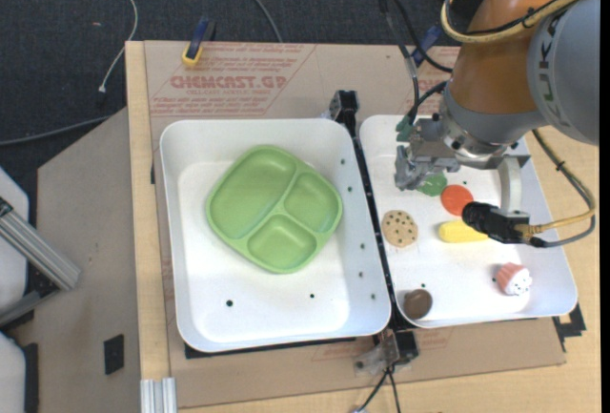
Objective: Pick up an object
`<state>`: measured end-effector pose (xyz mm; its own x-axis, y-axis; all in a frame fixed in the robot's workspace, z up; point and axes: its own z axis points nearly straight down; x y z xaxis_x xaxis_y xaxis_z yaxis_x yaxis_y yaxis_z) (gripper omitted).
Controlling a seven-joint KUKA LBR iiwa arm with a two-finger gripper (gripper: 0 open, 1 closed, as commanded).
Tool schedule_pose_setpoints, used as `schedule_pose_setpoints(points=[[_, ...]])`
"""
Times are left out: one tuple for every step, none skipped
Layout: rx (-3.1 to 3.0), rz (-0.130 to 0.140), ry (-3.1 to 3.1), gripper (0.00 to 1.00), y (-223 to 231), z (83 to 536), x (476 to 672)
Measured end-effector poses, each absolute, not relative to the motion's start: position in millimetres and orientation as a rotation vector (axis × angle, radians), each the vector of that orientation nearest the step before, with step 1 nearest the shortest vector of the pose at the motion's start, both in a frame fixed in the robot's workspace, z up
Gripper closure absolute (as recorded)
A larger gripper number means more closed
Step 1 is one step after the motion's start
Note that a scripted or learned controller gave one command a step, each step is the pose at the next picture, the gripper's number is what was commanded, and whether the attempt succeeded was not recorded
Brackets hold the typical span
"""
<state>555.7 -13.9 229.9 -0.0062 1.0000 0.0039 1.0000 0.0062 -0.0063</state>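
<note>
The bench [250, 60] is brown with red lettering across its far side, and a small blue clip [197, 40] sits at its far edge. The left bin [205, 292] is on the bench and holds one thing, a green divided plate [274, 208]. The plate has three compartments, lies flat near the bin's middle and is turned at an angle to the bin's walls. A black clamp [343, 104] sits at the far end of the seam where the two bins meet.

The right bin [472, 301] holds the small things. A round cookie [399, 229] with dark chips lies near the bin's left wall. Well nearer the camera, a round brown piece [416, 303] rests against the bin's front rim.

The tool [417, 169] hangs over the far left part of this bin, on the grey arm [500, 68] that reaches in from the right. From this angle I cannot tell whether the tool is spread or pressed together, and nothing shows pinched in it. A green piece [434, 183] lies just beside the tool's tip, partly covered by it, and I cannot tell whether the two touch.

Right of the green piece is an orange piece [456, 198]. A yellow piece [457, 232] lies just in front of the orange one. A pink and white piece [515, 280] lies apart from the others, near the bin's right front corner.
</note>
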Motion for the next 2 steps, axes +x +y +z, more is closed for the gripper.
schedule_pose_setpoints(points=[[-2.209,0.003,-2.224,1.00,39,236,538.6],[-2.210,0.007,-2.222,1.00,88,219,508.8]])
